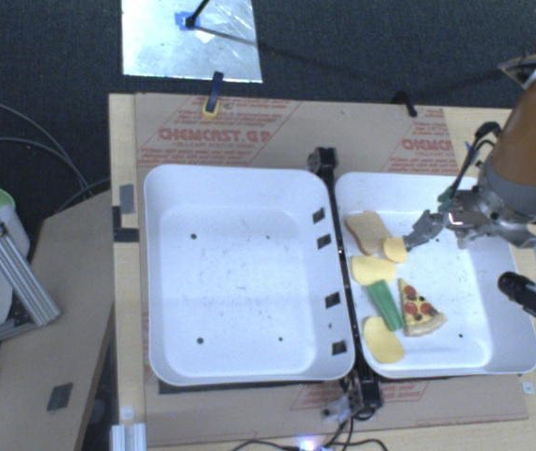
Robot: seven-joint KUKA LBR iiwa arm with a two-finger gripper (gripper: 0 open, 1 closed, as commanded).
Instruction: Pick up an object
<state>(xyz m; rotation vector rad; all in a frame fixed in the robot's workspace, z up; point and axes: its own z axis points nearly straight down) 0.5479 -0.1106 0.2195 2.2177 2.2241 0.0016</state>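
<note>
Camera view from above the bench [249,120]: the KUKA arm [531,148] is cut off at the right edge, and whether its fingers [425,225] are apart or together cannot be told. They hover beside a small yellow piece [395,249] in the right bin [508,346], which also holds a tan bread slice [366,229], a green stick [385,304], a toy pizza slice [417,309] and two more yellow pieces. The left bin [240,271] sits alongside.

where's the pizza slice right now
The pizza slice lies in the right bin, toward its front, touching the green block on its left and below the end effector.
</note>
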